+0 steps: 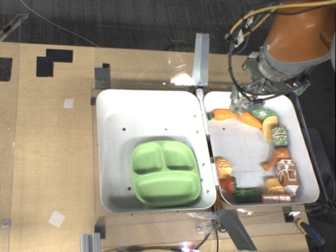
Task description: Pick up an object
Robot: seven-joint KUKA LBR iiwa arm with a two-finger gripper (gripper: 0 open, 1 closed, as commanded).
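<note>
Reaching in from the right over the far end of the right bin [310, 156], with the orange band [299, 25] bulking large above the wrist. Gripper [242, 105] hanging low at the far-left part of that bin, just above the orange carrot-shaped pieces [236, 115]; whether spread or pressed together, impossible to tell, the fingertips being too dark and blurred. Nothing seen pinched between them.

Lying in the right bin: a green packet [261, 113] just right of the gripper, a yellow piece [270, 126], a small can [280, 136], a brown drumstick shape [277, 158], a white carton [286, 173], and along the near wall a green vegetable [247, 195] beside a red one [227, 184].

Sitting in the near half of the left bin [121, 109]: 1 green tray [165, 173] with 3 compartments, upside unclear, well apart from the gripper.
</note>
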